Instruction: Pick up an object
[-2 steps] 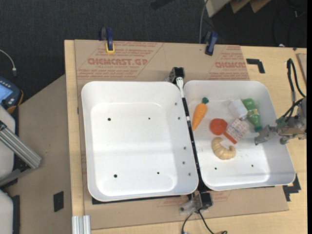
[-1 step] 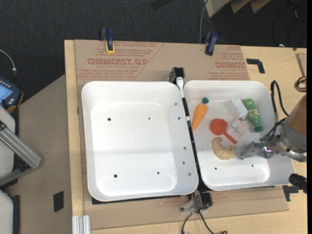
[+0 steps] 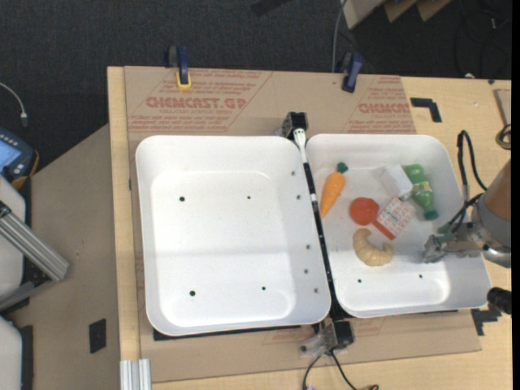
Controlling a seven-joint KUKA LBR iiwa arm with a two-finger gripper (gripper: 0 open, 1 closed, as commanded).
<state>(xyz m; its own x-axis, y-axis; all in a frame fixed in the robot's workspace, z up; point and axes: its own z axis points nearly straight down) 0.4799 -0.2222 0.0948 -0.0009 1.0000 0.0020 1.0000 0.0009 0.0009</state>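
The right bin [image 3: 390, 295] holds an orange carrot [image 3: 332, 192] near its left wall, a red round piece [image 3: 365, 210], a tan croissant-shaped piece [image 3: 372, 249], a white and red packet [image 3: 395, 214] and a green object [image 3: 420, 189]. My gripper [image 3: 443, 246] is low at the bin's right side, to the right of the croissant and below the green object, touching none of them. Nothing shows between its fingers.
The left bin [image 3: 227, 226] lies beside the right one, a black divider [image 3: 313, 210] between them. Blue clamps [image 3: 352, 71] hold the cardboard at the back edge. A cable [image 3: 464, 165] runs along the right bin's right wall.
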